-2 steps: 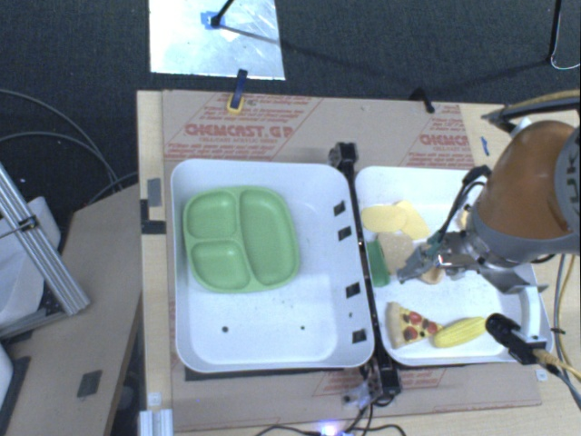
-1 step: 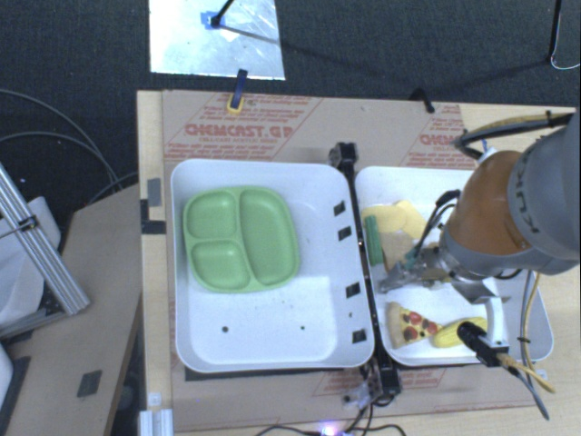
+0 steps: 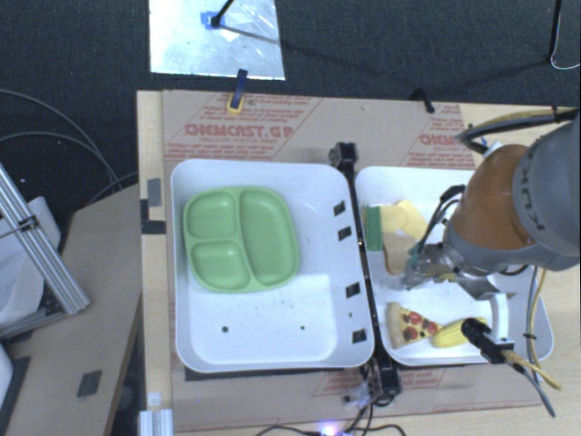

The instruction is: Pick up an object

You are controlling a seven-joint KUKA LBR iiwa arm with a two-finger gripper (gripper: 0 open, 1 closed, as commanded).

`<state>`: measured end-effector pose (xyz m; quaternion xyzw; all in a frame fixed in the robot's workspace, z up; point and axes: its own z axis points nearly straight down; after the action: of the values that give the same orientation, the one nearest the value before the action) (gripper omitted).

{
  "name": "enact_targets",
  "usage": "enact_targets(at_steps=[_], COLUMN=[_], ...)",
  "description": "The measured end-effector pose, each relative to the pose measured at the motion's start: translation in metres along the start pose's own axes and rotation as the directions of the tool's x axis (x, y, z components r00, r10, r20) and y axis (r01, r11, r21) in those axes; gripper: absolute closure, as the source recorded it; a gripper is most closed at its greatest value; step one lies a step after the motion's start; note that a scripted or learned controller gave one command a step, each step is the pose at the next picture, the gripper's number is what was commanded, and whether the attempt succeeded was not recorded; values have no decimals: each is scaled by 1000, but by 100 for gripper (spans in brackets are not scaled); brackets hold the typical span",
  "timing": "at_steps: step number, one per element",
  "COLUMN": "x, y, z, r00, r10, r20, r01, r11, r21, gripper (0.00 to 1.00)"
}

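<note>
**Arm is down in the right bin, going for the toy food**

So the gripper (image 3: 416, 269) sits low over the right bin (image 3: 545, 334), near its left wall, with the orange-banded wrist bulking over most of the bin's middle. Can't tell whether it's wide or narrow from this angle — the wrist hides too much, and nothing visibly sits in its grasp.

The pickable stuff is all in that bin: a pale yellow block (image 3: 399, 225) with a green piece (image 3: 372, 227) against the left wall toward the far edge, and a pizza slice (image 3: 410, 323) plus a yellow banana-ish thing (image 3: 447, 336) along the near edge. The gripper is between the two groups, just beside the yellow block, so my guess is that's the target.

The left bin (image 3: 272, 334) carries a green divided tray (image 3: 241, 240) in its far-left part — probably just another candidate, well apart from the action.
</note>
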<state>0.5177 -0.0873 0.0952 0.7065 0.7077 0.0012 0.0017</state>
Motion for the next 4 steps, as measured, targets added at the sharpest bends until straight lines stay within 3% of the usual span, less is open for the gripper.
enact_targets(at_steps=[1, 2, 3, 4], x=[90, 182, 224, 223], y=[5, -10, -2, -2], z=[-95, -211, -432, -434], r00=[1000, 1000, 1000, 1000], r10=[-13, -14, -7, -10], r20=[-6, -8, -8, -3], r01=[13, 14, 7, 10], r11=[1000, 1000, 1000, 1000], r21=[-7, -10, -17, -2], gripper=[100, 100, 100, 100])
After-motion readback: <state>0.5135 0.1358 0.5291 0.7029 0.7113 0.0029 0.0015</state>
